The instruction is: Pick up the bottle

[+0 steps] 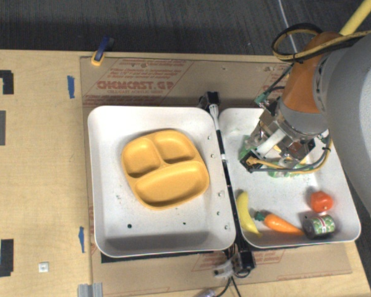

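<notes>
Since gripper (269, 153) hangs over green clutter (283, 173), open or clenched can't tell, a miss looks likely: bottle (319, 226), dark with green label, lies well away from it.

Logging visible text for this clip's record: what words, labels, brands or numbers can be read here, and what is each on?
"CHEMCAST GP" (last letters uncertain): large red print on the cardboard sheet.
Smaller red lines above and below it on the same sheet: too blurred to read.
Green label on the bottle: too small to read.
</notes>
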Controlling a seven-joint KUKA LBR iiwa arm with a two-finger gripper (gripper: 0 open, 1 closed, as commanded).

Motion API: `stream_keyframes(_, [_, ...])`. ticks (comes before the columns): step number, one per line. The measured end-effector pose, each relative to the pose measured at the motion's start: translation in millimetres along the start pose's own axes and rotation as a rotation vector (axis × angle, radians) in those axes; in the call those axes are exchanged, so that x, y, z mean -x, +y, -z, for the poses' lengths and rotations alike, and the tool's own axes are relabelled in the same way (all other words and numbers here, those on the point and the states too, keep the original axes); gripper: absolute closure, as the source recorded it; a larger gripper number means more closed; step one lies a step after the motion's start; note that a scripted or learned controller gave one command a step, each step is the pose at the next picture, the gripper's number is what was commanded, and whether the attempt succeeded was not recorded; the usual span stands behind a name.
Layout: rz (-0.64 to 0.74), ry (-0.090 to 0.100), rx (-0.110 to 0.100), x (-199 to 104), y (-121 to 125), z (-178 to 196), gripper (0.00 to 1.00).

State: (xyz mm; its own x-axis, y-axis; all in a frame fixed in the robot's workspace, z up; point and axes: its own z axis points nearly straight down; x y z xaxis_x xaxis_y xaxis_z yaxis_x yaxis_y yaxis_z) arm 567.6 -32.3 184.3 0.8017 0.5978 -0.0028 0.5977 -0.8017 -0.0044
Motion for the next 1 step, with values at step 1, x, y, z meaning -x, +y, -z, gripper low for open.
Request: stream_keyframes(1, [-0.391,0.0,-0.001,4.6,-31.1,-0.2,0.0])
